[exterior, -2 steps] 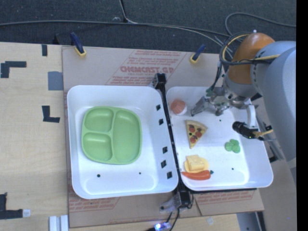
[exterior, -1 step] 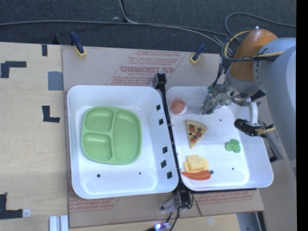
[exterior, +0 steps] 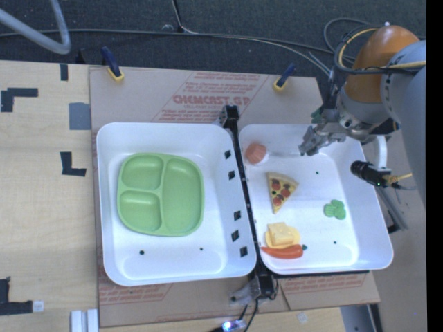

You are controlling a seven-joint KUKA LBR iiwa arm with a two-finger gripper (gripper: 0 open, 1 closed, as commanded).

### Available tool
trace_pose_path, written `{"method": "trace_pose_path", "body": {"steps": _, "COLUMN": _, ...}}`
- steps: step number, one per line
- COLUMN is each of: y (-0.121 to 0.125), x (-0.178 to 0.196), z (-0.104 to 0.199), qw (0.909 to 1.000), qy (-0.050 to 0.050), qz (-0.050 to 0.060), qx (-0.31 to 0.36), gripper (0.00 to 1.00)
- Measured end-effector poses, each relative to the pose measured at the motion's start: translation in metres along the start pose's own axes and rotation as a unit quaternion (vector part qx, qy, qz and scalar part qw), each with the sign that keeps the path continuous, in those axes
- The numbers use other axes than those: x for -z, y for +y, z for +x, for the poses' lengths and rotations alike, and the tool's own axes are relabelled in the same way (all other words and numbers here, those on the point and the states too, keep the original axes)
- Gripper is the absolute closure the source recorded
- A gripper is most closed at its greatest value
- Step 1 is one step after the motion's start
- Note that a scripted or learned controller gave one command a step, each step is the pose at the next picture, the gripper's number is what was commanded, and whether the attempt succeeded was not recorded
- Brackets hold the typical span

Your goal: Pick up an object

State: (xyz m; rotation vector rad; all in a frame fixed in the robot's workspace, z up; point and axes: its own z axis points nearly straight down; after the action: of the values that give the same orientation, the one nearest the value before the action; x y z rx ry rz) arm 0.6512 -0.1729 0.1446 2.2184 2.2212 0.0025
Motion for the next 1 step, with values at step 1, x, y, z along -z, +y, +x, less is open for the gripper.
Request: {"method": "trace_pose_path", "body": {"steps": 1, "y": 0.0024, "x": 0.0427, "z": 0.0003, "qw": 1.0000, "qy": 0.000, "qz": -0.001, "qx": 0.000, "gripper": 1.00}}
